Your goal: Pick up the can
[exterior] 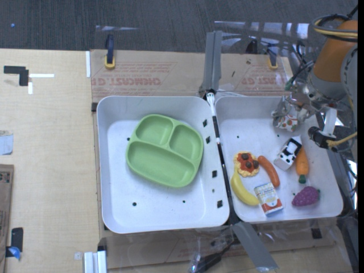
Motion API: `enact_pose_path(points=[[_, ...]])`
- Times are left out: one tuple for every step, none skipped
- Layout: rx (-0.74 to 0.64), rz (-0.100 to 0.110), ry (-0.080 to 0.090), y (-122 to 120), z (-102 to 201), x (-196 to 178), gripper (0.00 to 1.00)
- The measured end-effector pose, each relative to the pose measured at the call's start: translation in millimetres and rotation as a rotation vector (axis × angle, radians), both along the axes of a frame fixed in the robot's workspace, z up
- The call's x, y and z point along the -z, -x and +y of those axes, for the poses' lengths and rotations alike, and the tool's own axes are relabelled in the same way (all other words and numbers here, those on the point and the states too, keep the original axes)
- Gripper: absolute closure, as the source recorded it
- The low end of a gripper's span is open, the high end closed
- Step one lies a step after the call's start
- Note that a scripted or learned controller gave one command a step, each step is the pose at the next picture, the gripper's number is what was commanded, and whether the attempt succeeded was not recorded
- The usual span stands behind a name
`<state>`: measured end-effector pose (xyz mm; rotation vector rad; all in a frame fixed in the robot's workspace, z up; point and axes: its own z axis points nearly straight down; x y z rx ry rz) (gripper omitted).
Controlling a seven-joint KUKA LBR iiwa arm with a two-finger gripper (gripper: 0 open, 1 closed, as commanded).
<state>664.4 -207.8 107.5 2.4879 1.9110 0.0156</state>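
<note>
While the green divided plate lay alone in the left bin, the gripper hung over the right bin's far corner – fingers pinching the small patterned can. Nearer sat a banana, a sausage and a carrot.

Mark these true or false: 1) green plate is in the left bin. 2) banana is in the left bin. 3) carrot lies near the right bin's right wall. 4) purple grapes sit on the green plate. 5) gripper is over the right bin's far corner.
1) True: the green divided plate lies in the left bin.
2) False: the banana lies in the right bin.
3) True: the carrot lies there.
4) False: the purple grapes lie in the right bin's near right corner.
5) True: the gripper is there.
</note>
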Motion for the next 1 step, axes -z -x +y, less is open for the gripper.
enact_pose_path(points=[[0.104, 0.011, 0.003, 5.1, 54.7, -76.3, 1.00]])
